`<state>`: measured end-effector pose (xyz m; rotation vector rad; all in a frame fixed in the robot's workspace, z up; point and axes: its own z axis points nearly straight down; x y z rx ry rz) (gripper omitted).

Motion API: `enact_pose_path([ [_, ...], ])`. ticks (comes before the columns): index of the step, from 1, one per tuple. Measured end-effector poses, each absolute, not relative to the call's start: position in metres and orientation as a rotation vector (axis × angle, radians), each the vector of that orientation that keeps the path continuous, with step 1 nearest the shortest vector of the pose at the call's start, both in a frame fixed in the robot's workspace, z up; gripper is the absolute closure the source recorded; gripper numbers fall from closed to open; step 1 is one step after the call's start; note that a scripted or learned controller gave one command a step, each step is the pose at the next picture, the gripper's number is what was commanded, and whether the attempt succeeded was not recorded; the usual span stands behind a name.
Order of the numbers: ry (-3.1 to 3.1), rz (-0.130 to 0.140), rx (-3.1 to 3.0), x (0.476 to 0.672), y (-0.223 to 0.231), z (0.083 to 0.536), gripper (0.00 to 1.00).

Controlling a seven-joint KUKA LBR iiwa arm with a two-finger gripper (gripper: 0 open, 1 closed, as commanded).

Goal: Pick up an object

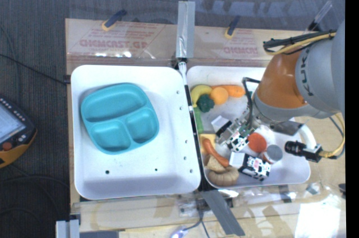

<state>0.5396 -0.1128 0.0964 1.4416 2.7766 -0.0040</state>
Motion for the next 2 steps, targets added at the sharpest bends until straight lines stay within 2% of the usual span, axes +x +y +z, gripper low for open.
enact_pose_path([
  [1,2.601,0.006,1.737,0.558,-0.109,0.092,1.00],
  [2,2.241,-0.014,2.206,0.590,-0.086,0.179,1.00],
])
